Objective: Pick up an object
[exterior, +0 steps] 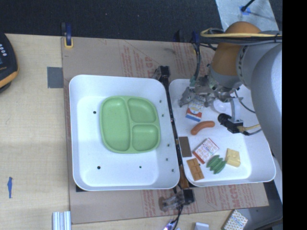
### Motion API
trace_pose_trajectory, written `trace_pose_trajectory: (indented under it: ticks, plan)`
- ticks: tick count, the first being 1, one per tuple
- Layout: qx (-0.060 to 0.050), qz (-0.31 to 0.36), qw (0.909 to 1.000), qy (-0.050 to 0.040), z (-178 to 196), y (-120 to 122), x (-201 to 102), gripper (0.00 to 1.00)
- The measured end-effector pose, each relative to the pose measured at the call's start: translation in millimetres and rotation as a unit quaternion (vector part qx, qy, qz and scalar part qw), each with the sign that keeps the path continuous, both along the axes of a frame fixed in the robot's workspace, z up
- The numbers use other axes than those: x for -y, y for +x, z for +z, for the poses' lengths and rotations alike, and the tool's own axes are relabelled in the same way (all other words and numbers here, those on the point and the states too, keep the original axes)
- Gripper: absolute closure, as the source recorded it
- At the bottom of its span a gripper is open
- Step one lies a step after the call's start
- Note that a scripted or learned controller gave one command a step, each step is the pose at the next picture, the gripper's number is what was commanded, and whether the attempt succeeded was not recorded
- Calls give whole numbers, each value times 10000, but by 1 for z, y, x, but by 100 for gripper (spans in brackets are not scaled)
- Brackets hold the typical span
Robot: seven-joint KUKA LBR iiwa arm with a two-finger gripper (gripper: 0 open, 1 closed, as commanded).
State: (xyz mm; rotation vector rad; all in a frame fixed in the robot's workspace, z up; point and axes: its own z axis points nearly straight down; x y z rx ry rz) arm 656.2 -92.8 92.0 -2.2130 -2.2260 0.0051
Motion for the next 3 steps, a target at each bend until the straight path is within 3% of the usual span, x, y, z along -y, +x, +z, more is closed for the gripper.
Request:
trace_pose_trajectory:
  ticks: [1, 2, 3]
  plan:
    - [-7, -26, 10000, 2, 0, -11, 17, 0]
    - [-8, -12, 10000, 1, 11, -10, 17, 100]
    - [18, 13, 10000, 14, 105, -88, -41, 100]
